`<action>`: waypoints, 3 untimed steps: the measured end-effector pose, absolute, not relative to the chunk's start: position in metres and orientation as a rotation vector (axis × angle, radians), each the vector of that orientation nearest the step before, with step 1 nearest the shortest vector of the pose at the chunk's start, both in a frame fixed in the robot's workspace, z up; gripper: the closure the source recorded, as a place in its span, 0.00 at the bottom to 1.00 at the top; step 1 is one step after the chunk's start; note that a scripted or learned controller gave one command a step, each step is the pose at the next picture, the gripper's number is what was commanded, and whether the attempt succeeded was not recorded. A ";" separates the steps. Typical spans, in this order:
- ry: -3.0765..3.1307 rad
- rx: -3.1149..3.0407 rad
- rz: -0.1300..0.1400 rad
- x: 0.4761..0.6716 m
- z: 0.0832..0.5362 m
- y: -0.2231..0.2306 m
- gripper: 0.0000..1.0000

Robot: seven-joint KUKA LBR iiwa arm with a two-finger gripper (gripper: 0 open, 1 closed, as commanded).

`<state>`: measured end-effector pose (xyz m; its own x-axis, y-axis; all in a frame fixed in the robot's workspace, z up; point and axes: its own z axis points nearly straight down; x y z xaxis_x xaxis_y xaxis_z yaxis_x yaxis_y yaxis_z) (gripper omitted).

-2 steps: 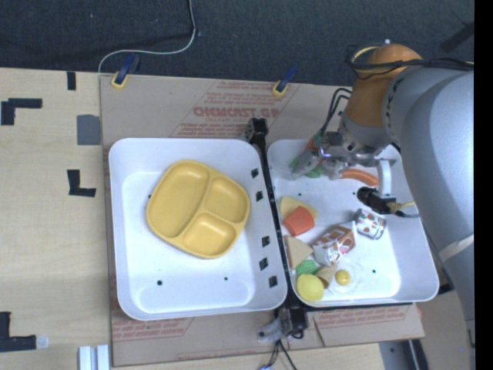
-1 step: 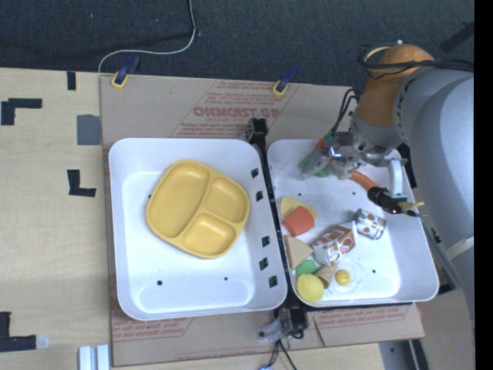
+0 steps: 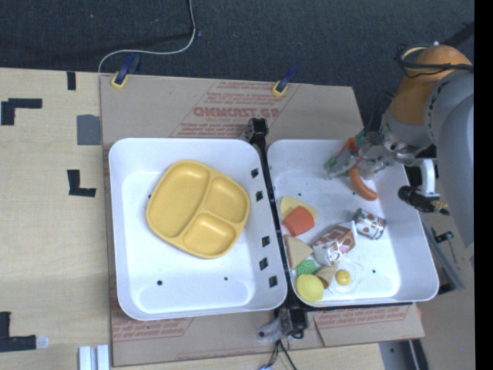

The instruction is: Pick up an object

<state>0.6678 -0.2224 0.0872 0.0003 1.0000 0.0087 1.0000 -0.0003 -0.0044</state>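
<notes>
Your gripper (image 3: 362, 160) sits over the back right corner of the right bin (image 3: 408, 284), fingers spread on either side of an orange sausage-shaped toy (image 3: 364, 185) without visibly pinching it. A small green piece (image 3: 337, 161) lies just beside the left finger. Toward the front you have a crowded heap: an orange block (image 3: 299, 221), a printed packet (image 3: 334, 242), a small can (image 3: 369, 224), a lemon (image 3: 310, 287). The left bin (image 3: 131, 284) holds a yellow divided plate (image 3: 198, 208).
</notes>
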 end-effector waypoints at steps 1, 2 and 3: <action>-2.218 -2.209 0.013 0.666 0.095 -0.222 1.00; -2.221 -2.211 0.011 0.666 0.095 -0.222 0.00; -2.225 -2.223 0.000 0.613 0.086 -0.216 0.00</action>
<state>0.6133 -0.2162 0.0860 -0.0007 1.0000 -0.0024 1.0000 0.0007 0.0025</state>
